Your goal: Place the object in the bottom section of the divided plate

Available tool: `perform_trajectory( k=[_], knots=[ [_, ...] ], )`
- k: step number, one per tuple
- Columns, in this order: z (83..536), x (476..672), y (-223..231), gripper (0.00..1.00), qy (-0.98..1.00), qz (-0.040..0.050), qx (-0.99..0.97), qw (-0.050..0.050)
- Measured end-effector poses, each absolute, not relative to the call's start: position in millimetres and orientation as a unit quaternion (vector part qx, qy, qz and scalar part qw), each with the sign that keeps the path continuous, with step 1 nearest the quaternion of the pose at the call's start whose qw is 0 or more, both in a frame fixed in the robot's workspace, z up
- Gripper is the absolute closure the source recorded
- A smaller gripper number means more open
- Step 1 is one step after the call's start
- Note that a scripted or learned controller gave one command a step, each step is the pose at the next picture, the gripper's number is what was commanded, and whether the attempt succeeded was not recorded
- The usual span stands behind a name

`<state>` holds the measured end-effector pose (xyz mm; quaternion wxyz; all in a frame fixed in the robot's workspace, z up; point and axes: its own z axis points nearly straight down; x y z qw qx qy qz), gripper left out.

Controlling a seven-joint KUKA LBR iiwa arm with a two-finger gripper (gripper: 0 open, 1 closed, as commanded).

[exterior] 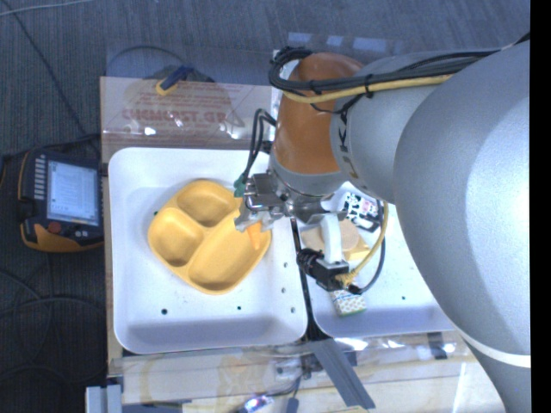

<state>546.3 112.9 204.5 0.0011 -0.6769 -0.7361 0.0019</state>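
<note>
The yellow divided plate (207, 235) lies in the left bin (129, 317), its three sections bare. The arm (448, 188) reaches across from the right, and its wrist hangs over the ridge between the two bins, just beside the plate's right edge. The gripper (251, 206) is hidden under the wrist housing, so whether it is open or closed cannot be told — nor whether anything sits between its tips. Small items show in the right bin (405, 304): a pale block (331, 237) under the wrist and a checkered piece (347, 302) nearer the front; which one is the object to place is unclear. To do this step well, the arm should likely centre over the plate's near section — the large lobe — and descend low before releasing, so the item neither bounces out nor lands on a divider.
</note>
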Motion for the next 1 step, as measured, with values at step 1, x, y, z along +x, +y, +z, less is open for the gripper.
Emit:
perform_trajectory(
  k=[1],
  knots=[
    [204.5,546.3,112.5,0.00,-0.736,0.0020,-0.677,0.001]
  ],
)
